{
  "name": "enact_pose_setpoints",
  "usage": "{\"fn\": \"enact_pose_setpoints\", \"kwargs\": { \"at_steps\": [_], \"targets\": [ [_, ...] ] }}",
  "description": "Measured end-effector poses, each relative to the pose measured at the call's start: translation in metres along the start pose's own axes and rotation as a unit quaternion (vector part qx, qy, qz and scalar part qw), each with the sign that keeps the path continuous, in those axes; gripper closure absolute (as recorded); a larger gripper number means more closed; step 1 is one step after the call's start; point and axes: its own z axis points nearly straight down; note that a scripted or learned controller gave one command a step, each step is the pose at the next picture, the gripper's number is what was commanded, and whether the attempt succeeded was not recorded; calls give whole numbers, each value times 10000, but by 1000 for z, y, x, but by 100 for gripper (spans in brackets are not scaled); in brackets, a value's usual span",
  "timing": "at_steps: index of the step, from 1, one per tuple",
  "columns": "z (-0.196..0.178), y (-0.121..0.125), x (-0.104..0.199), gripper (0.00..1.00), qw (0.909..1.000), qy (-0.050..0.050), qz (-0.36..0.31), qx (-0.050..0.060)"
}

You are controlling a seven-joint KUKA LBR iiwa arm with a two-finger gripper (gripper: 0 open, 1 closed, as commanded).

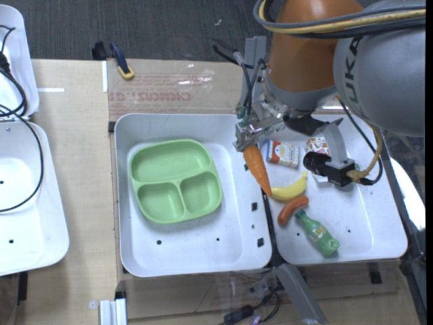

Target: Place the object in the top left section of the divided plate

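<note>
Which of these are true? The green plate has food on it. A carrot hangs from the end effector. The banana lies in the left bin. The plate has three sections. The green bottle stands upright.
1. The plate has food on it: false, its sections are bare.
2. A carrot hangs from the end effector: true, its top sits between the fingers.
3. The banana lies in the left bin: false, it lies in the right bin.
4. The plate has three sections: true.
5. The bottle stands upright: false, it lies on its side.

Light wooden bench (67,87) carrying two white bins: left bin (183,256) at center, right bin (379,229) toward 3 o'clock, touching edges.
</note>
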Motion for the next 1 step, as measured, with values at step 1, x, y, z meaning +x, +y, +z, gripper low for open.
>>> {"fn": "enact_pose_setpoints", "kwargs": {
  "at_steps": [1],
  "targets": [
    [63, 1, 83, 100, 9985, 4, 541, 15]
  ]
}}
